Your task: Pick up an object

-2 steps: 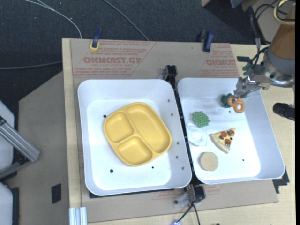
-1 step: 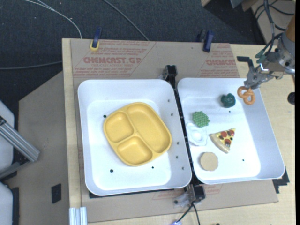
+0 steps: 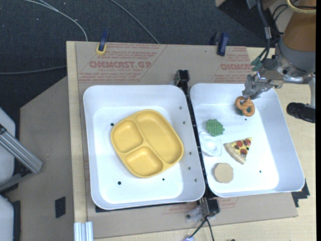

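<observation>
Where the pretzel (image 3: 245, 106) lies near the far wall of the right bin (image 3: 286, 154), you see the end effector (image 3: 249, 93) right above it, its tips reaching down to the pretzel's top edge. You cannot tell from this angle whether it is spread apart or closed, nor whether the pretzel sits between its tips. The pretzel is brown with a few reddish spots and looks to rest on the bin floor.

Nearer to you in the same bin, you find a green bumpy piece (image 3: 215, 127), with a small white cup (image 3: 210, 145) just beside it on the near side. A pizza slice (image 3: 239, 149) lies to the right of the cup, and a round tan cookie (image 3: 223, 172) sits closest to the near wall.

In the left bin (image 3: 95, 134) a yellow divided plate (image 3: 146, 142) with three compartments lies tilted across the middle. Both bins sit side by side on the table (image 3: 150, 59), over a brown printed sheet, with blue clamps (image 3: 222, 43) on its far edge.
</observation>
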{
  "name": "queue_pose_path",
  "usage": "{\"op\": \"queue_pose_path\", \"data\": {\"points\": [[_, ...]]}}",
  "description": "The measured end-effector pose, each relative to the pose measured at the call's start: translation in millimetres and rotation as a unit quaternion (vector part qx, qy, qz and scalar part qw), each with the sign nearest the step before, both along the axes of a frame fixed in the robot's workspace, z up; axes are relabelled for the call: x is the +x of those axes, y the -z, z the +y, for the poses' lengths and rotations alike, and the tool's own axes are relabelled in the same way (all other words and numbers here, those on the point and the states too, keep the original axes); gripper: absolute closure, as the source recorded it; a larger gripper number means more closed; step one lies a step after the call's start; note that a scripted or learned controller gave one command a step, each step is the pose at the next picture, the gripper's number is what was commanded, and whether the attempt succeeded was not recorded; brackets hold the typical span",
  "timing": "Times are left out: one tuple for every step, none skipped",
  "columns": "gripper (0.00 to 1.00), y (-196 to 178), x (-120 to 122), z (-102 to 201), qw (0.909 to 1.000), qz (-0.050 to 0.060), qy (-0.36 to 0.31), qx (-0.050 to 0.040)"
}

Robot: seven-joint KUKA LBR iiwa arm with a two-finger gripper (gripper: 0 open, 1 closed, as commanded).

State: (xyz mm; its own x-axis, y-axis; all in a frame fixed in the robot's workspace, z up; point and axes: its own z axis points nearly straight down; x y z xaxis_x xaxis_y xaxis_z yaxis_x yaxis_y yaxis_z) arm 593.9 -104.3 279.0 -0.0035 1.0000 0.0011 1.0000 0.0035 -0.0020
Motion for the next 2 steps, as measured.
{"op": "queue_pose_path", "data": {"points": [[1.00,3.0,-6.5,50.1,1.0000,0.000,0.000,0.0000],[1.00,10.2,-13.7,96.2,1.0000,0.000,0.000,-0.0002]]}}
